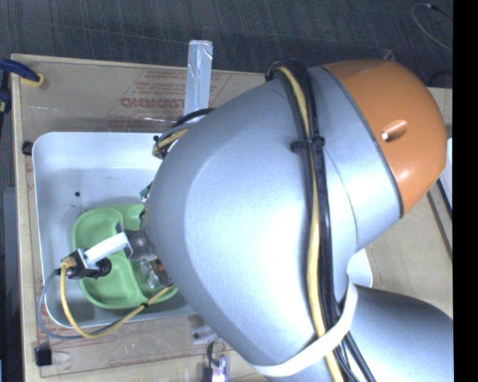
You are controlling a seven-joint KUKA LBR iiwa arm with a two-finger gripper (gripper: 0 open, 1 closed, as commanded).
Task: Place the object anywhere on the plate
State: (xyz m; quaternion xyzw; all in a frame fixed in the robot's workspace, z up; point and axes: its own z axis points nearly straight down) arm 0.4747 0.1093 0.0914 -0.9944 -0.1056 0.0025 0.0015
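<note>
- Plate [95, 225]: green, with a raised rim, lying inside the white bin [56, 165]. It is the mark from which I place everything else.
- The plate sits in the bin's near left part. Bare white floor stretches beyond it towards the bin's far wall.
- My gripper [131, 249] is low over the plate's right half, mostly under my own bulk. A white bar with a black end [92, 263] reaches from it across the middle of the plate.
- I cannot tell whether my grip is slack or clenched, nor whether anything lies within it; that part is hidden by my wrist.
- A yellow cable [64, 309] loops from the black end, past the plate's left edge, and curves round its near side along the bin floor.
- My arm [263, 229], grey and broad, rises to the right of the plate and covers the bin's right side. Black and yellow cables are strapped along it.
- The orange band [390, 126] lies far to the right of the plate, beyond the grey shell.
- Beyond the plate, past the bin's far wall, the brown bench top [103, 82] bears faint red print.
- A silvery upright strip [199, 70] stands on that bench top, beyond the plate and to its right.
- A blue clamp [20, 72] grips the bench corner, far beyond the plate to the left.
</note>
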